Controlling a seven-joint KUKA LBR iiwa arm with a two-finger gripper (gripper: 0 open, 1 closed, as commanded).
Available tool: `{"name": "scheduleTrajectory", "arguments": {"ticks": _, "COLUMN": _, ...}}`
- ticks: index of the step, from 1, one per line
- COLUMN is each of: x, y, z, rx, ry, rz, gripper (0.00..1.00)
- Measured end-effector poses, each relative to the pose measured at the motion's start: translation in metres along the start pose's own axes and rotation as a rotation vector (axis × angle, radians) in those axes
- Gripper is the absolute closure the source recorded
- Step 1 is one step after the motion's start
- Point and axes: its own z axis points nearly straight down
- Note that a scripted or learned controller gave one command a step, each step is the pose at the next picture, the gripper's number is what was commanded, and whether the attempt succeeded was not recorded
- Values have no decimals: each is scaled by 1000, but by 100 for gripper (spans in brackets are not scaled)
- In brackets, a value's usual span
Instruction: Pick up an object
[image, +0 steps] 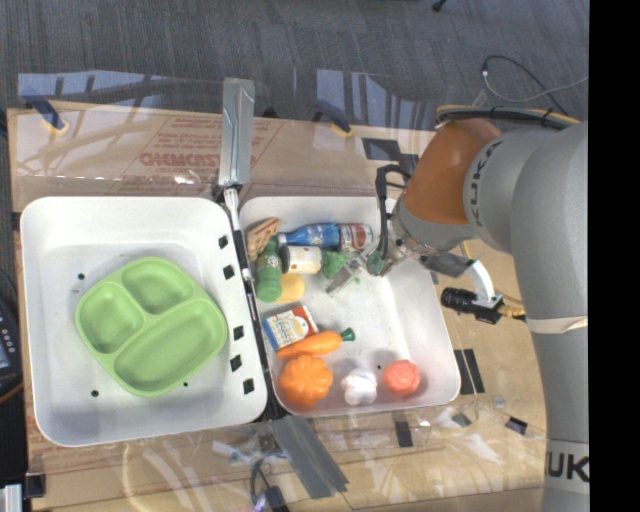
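i see the claw (345, 272) low in the right bin (432, 330), just beside the bottle (322, 238). its fingers stand a little apart with nothing between them. the carrot (312, 345) lies near the pumpkin (305, 380).

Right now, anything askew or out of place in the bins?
Nothing spilled or damaged. The toys in the right bin lie jumbled: the bottle is on its side and the carrot rests against the pumpkin. The green plate sits flat in the left bin.
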Motion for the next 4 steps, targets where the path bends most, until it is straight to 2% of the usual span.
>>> {"name": "scheduleTrajectory", "arguments": {"ticks": 1, "x": 35, "y": 40, "z": -35, "rx": -2, "ry": -3, "rz": -111, "gripper": 0}}
{"name": "scheduleTrajectory", "arguments": {"ticks": 2, "x": 4, "y": 15, "z": 6, "rx": 2, "ry": 4, "rz": -102, "gripper": 0}}
{"name": "scheduleTrajectory", "arguments": {"ticks": 3, "x": 3, "y": 16, "z": -6, "rx": 1, "ry": 1, "rz": -106, "gripper": 100}}
{"name": "scheduleTrajectory", "arguments": {"ticks": 4, "x": 35, "y": 38, "z": -120, "rx": -4, "ry": -5, "rz": -43, "gripper": 100}}
